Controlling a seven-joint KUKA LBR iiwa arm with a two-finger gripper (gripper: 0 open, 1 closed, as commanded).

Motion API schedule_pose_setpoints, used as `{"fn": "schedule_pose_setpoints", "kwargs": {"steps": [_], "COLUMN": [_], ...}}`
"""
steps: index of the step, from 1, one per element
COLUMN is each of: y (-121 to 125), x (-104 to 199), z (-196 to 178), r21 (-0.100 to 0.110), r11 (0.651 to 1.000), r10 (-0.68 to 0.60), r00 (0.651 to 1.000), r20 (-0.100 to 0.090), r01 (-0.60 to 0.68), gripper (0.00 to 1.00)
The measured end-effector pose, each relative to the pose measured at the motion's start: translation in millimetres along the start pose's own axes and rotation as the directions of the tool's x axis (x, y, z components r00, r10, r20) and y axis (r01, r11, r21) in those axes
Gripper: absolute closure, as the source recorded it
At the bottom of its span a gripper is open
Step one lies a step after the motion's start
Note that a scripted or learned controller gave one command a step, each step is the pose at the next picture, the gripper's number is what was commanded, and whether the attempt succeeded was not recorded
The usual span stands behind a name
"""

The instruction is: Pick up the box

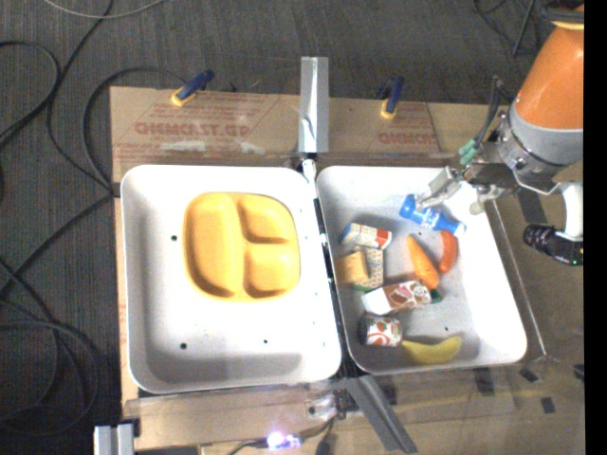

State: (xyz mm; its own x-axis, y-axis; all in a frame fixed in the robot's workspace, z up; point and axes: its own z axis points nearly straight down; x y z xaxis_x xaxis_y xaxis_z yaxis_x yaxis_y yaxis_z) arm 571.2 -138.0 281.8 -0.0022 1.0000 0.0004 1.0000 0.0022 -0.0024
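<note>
I see a small blue box (432, 214) lying flat and a little slanted in the right bin (512, 292), near its far edge. A tan box (353, 268) lies flat beside the same bin's left edge.

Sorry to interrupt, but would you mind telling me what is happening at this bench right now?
A grey arm with an orange band reaches in from the right, its gripper over the upper part of the right white bin, beside a small blue packet. That bin holds mixed toy groceries, including small boxes and a yellow banana. The left white bin holds a yellow divided tray.
</note>
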Motion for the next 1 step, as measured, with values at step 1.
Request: {"fn": "schedule_pose_setpoints", "kwargs": {"steps": [1], "y": [29.4], "x": [37.2], "z": [170.3], "r21": [0.000], "r11": [0.990], "r10": [0.144], "r00": [0.990], "r20": [0.000], "r01": [-0.144], "gripper": [0.00]}}
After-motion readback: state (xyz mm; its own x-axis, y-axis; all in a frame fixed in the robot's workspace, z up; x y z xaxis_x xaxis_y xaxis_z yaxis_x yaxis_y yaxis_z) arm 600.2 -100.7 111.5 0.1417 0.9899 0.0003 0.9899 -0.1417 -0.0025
